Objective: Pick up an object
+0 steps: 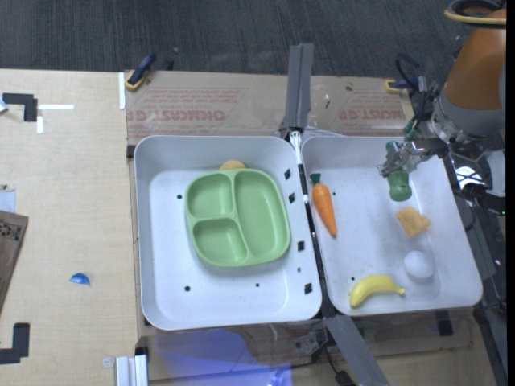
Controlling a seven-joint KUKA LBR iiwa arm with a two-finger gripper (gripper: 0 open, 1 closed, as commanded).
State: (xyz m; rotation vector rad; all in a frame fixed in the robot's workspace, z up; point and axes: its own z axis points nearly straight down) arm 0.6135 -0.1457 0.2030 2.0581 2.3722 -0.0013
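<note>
Dark grey carpet [201, 18] is filling the top of the frame. A pale wooden benchtop [64, 215] is spreading across the left side, with a brown cardboard sheet [209, 107] lying at upper centre. Bluish light [213, 356] is glowing at the bottom edge.

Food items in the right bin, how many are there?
4 clearly seen: a carrot by the left wall, a yellow wedge toward the right, a white ball below it, and a banana at the front. A green thing sits at the gripper, partly hidden.
</note>
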